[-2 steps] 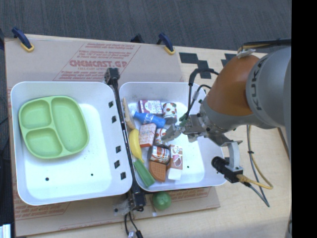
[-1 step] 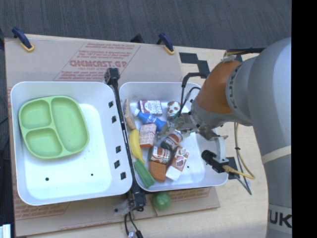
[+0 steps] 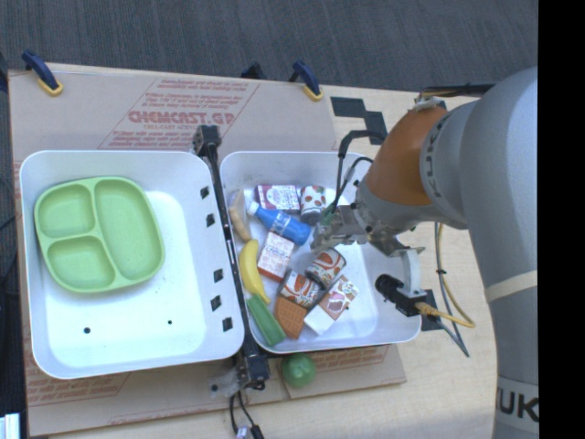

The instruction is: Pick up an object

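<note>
The right bin (image 3: 388,332) holds a heap of small toy groceries: a blue bottle (image 3: 281,224), a yellow banana (image 3: 250,269), a green cucumber (image 3: 264,320), several small cartons (image 3: 276,255) and a round can (image 3: 325,267). My gripper (image 3: 329,230) reaches in from the right and hangs low over the middle of the heap, just right of the blue bottle and above the can. The wrist and arm hide its fingers.
The left bin (image 3: 119,337) holds a green divided plate (image 3: 99,234) at its upper left. A green ball (image 3: 298,369) lies outside the bins by the front edge. The arm's big grey body (image 3: 475,181) covers the bench's right side. Clamps stand at the cardboard's back edge.
</note>
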Controlling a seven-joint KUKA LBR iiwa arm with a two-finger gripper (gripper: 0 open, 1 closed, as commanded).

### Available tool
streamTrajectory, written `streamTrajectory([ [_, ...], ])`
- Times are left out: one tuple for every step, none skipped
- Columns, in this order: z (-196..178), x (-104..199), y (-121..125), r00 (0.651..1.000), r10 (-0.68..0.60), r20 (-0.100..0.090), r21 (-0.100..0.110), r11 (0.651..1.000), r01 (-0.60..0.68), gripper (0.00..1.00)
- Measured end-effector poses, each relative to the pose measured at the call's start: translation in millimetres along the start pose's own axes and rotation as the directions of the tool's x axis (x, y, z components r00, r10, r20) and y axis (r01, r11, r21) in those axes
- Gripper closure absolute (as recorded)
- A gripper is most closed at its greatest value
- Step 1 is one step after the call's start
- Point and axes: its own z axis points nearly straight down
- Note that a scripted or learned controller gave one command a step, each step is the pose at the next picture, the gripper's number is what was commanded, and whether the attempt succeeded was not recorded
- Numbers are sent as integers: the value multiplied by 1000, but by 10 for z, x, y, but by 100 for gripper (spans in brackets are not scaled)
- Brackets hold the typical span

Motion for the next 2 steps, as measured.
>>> streamTrajectory([
  [-1193, -92, 182, 1000, 6, -1, -6, 1000, -6, 100],
  [-1615, -226, -621, 1000, 8, -1, -3, 1000, -8, 100],
])
